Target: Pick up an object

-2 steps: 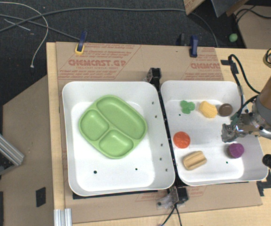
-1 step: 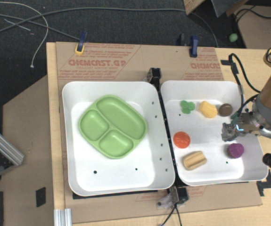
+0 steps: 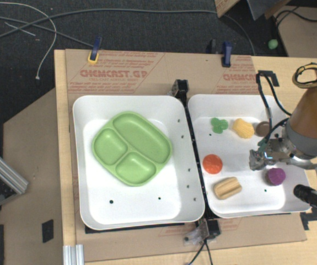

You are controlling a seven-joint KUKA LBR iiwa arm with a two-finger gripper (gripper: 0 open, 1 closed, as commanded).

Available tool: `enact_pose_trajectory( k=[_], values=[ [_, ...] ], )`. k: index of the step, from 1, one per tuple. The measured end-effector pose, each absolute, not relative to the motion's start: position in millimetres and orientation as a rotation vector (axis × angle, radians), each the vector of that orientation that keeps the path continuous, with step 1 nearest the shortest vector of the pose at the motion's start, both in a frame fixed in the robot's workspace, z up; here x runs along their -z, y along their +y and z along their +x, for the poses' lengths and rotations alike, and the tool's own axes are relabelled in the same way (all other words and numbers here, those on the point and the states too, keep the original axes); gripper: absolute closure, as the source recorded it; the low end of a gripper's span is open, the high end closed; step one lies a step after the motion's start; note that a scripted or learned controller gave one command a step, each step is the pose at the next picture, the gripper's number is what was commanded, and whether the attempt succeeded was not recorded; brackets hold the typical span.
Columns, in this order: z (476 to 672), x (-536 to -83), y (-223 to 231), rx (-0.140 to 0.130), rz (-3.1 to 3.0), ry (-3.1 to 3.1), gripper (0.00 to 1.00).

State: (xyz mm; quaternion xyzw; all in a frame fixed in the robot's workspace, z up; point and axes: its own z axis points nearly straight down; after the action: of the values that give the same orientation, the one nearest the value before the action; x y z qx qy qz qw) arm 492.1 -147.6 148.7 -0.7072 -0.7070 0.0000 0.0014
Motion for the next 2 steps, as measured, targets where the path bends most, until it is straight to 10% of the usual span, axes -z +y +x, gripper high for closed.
enact_pose_trajectory(
  k=[2],
  values=[
    [491.4,-83.4,-142.4,-0.002,-2.218,-2.217,0.0]
  ],
)
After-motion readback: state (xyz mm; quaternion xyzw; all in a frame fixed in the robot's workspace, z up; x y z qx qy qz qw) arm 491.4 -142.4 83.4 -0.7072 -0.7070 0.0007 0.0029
